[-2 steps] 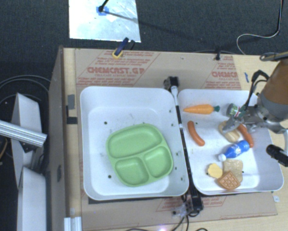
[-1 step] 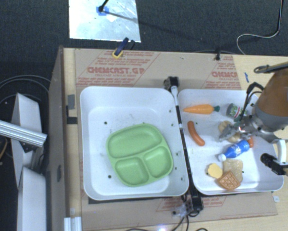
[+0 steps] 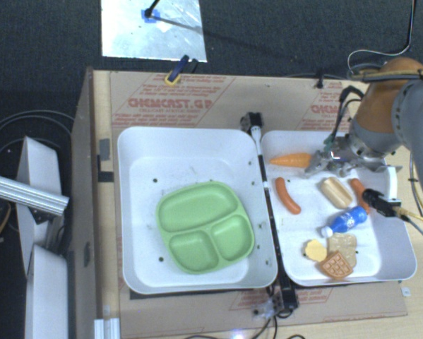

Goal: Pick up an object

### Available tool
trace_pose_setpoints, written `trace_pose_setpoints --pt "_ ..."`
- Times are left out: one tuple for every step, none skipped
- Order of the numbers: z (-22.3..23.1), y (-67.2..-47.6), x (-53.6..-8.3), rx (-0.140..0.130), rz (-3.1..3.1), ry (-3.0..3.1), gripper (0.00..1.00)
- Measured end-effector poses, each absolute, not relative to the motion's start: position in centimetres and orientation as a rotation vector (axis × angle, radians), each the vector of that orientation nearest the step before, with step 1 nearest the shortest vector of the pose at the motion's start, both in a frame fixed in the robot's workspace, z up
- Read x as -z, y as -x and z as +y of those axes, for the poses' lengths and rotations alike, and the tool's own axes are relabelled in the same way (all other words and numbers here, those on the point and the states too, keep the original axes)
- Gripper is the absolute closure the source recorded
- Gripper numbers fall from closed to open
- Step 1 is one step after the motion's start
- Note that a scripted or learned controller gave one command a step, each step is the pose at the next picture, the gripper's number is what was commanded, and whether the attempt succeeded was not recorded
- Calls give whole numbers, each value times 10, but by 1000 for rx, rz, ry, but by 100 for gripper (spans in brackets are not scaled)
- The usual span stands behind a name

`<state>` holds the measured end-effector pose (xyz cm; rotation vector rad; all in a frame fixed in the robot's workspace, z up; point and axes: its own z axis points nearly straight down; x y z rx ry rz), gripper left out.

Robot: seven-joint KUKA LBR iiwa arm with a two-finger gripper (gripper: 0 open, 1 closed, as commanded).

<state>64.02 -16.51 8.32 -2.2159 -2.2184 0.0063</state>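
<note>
Left bin (image 3: 137, 189): green divided tray (image 3: 205, 226). Right bin (image 3: 402, 256): carrot (image 3: 290, 160) at far edge, sausage (image 3: 287, 195) beside divider, bread roll (image 3: 336, 191), blue bottle (image 3: 347, 220), waffle (image 3: 337, 265) near front. Jaws (image 3: 323, 162) low, just beside carrot's thick end; open or closed, cannot tell.

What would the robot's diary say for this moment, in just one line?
grey two-finger gripper: at orange plastic carrot in right white bin | lifted: not yet | green divided plate: left white bin
</note>
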Motion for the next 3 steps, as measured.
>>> trace_pose_setpoints --pt "-165 -591 -85 1 -2224 2220 0" --pt "-165 -592 -95 3 -2228 2220 100" --pt "-108 -650 -162 6 -2229 2219 100"
